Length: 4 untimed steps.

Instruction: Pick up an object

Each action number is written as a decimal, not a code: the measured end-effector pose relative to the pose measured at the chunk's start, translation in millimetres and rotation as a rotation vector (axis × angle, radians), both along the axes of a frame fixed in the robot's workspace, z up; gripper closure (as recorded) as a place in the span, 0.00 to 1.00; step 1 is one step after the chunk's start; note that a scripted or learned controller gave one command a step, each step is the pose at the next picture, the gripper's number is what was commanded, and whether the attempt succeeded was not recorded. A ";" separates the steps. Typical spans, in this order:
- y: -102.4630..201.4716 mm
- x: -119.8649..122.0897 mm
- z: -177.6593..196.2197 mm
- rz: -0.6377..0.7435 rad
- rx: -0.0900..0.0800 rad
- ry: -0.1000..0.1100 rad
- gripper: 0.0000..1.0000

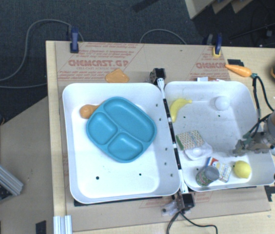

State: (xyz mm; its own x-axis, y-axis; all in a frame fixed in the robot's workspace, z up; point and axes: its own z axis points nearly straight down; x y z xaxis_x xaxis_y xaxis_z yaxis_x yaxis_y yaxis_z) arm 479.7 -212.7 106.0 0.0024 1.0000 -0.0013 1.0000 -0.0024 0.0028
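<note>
My pincer (239, 149) sits low at the right side of the right bin (235, 89), reaching in from the right edge. I cannot tell if it is spread or pressed together, because it looks small and blurry from up here. I see nothing in it.

I will use the lemon (242, 169) as my landmark. It is a small yellow ball in the near right corner of the right bin. My pincer is just above the lemon, a bit farther back in the bin, and not touching it. So the lemon is the thing closest to me. I think it is my best pick. It is round, so it has no long side to line up with. It may roll away if I bump it.

Just left of the lemon is a little box (221, 170), and left of that is a can (206, 176). Farther back and left of the lemon lie a cup (197, 152) and a checked pad (189, 140). Well behind the lemon, near the back of the bin, are a banana (177, 107) and a white ball (221, 102). The banana's long side runs from back right to front left.

Far left of the lemon, in the other bin, is a blue tray (121, 129). I have 1 arm, and that tray is well away from it.

To get the lemon, I judge I must move a little toward the front and then go down.
</note>
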 end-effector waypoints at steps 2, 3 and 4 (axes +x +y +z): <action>42.2 75.0 70.6 0.003 0.001 0.002 0.00; 74.1 4.3 46.4 0.001 0.005 0.011 0.00; 119.2 -1.9 2.5 0.006 0.006 0.010 0.00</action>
